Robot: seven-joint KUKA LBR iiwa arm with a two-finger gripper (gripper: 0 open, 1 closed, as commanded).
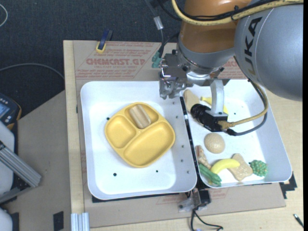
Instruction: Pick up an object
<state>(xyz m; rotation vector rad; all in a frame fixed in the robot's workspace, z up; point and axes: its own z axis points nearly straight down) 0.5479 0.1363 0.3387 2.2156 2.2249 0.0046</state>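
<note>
2 white bins (pixel 96 177), 1 yellow tray (pixel 144 148) w/ 1 bread piece (pixel 140 115); pincer (pixel 169 88) state: can't tell

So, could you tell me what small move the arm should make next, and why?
Probably shift the claw toward the right bin and down over the round tan piece. The claw sits above the divider between the bins, and the loose items lie in the right bin's lower half; that piece stands apart from the crowded banana.
</note>
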